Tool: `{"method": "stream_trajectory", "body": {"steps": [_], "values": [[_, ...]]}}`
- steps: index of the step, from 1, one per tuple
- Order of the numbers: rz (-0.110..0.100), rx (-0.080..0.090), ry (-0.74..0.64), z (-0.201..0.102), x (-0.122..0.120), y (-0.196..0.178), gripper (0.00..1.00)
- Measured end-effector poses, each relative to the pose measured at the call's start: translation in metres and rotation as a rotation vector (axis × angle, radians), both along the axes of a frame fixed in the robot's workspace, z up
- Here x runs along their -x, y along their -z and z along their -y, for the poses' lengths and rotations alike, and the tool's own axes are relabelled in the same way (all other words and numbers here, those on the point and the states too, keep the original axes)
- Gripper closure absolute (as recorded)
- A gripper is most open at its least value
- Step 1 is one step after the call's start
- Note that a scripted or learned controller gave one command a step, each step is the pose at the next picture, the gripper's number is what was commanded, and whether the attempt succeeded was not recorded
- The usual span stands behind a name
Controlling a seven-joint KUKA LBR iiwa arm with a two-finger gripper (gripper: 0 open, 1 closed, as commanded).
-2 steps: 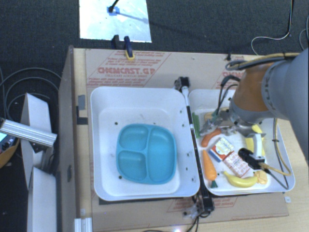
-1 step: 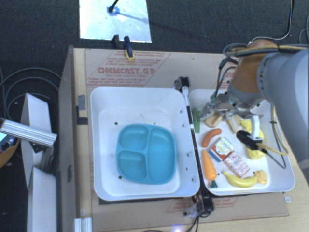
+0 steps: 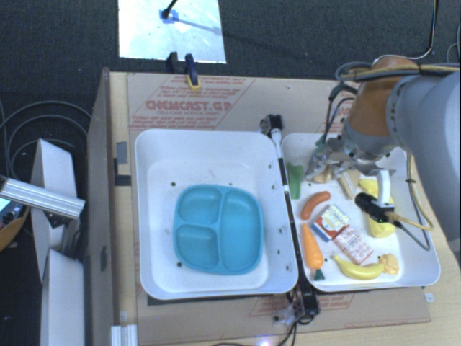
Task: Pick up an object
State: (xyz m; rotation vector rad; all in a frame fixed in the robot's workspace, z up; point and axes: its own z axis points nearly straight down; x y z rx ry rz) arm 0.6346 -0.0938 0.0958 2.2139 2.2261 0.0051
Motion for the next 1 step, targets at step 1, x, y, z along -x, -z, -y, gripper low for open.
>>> {"method": "stream_trajectory", "body": {"steps": [1], "values": [[0.008,-0.001,-0.004,-0.0521,0.0186,-0.1145,1.0]]}}
